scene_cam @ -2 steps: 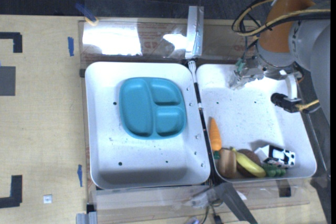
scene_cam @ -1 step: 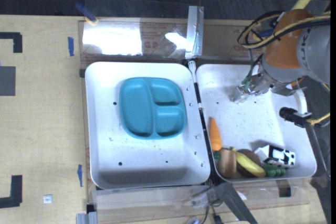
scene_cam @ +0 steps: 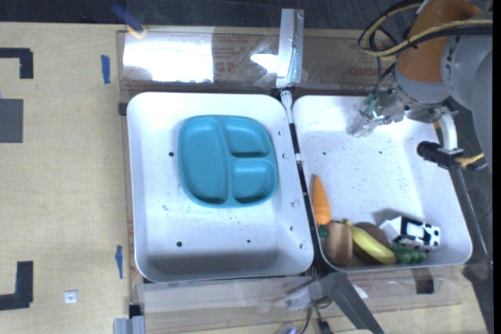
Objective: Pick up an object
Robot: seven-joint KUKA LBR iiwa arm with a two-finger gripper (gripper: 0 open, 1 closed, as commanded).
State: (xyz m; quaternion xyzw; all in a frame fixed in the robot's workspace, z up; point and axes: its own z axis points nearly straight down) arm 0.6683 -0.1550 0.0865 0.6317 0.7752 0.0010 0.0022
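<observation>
- Nearest my camera, along the lower edge of the right bin (scene_cam: 438, 168), sits a cluster of toy food: a brown piece (scene_cam: 338, 241), a banana (scene_cam: 371, 244), a green item (scene_cam: 407, 253) and a small black-and-white object (scene_cam: 417, 231).
- An orange carrot (scene_cam: 320, 202) lies just above them against the bin's left wall, its long axis running up-down in the frame.
- The gripper (scene_cam: 374, 115) hangs at the bin's upper edge, upper right of the frame; I cannot tell whether its jaws are apart or together, and nothing is visibly held.
- The pile lies well apart from the gripper, toward the lower frame; I judge the carrot the easiest pick, standing clear of the rest.
- The left bin (scene_cam: 149, 168) holds a blue divided plate (scene_cam: 228, 159).
</observation>
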